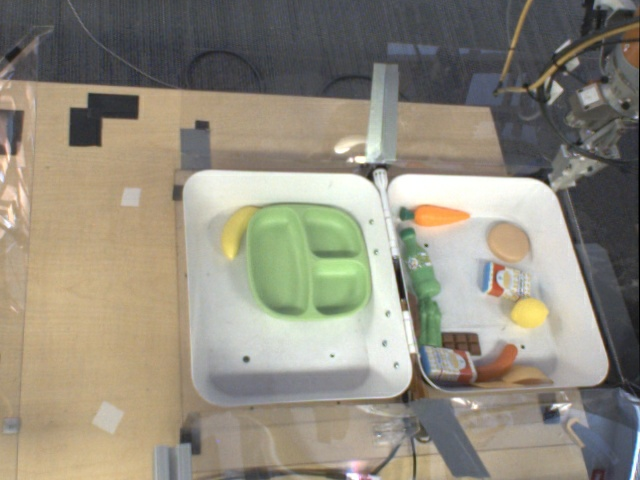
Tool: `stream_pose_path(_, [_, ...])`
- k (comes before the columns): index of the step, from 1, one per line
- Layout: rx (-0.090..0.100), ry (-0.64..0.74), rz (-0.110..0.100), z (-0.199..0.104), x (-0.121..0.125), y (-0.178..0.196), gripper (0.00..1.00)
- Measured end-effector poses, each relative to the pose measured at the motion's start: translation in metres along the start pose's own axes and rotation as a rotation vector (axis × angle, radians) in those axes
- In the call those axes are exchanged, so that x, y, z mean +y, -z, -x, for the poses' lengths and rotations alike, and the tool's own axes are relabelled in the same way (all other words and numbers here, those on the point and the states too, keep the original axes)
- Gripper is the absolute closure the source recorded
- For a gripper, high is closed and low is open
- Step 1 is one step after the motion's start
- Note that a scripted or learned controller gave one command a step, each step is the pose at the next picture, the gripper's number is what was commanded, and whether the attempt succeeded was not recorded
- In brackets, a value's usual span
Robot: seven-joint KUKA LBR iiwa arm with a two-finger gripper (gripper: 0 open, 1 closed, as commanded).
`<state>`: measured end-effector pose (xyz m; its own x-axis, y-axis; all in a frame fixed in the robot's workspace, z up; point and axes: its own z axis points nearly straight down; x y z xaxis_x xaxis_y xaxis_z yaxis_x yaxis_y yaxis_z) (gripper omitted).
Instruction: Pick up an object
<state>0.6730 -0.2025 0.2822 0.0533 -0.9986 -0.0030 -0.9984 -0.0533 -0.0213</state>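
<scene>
Nearest, against the right bin's (462,273) near wall, lie a red carton (446,366), a chocolate bar (462,343) and a sausage (497,359). Farther in sit a lemon (529,313), a small box (506,281), a bun (509,241), a green bottle (420,283) and a carrot (438,216). The left bin (290,360) holds a green plate (306,260) and a banana (236,230). The tool (572,168) hangs just beyond the right bin's far right corner, gripping nothing; spread or pressed together, I cannot tell.

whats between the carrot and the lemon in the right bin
In the camera view, a round tan bun and a small white carton lie between the orange carrot and yellow lemon.
</scene>
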Motion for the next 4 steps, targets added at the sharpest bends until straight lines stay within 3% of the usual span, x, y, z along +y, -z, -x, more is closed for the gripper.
stream_pose_path(1, [-0.003,-0.004,-0.010,0.002,-0.002,0.013,1.00])
stream_pose_path(2, [-0.006,0.392,0.020,0.009,0.022,-0.078,1.00])
stream_pose_path(3, [0.005,0.415,0.005,0.006,0.008,0.015,1.00])
stream_pose_path(4, [-0.009,0.595,0.023,0.020,0.076,-0.105,1.00])
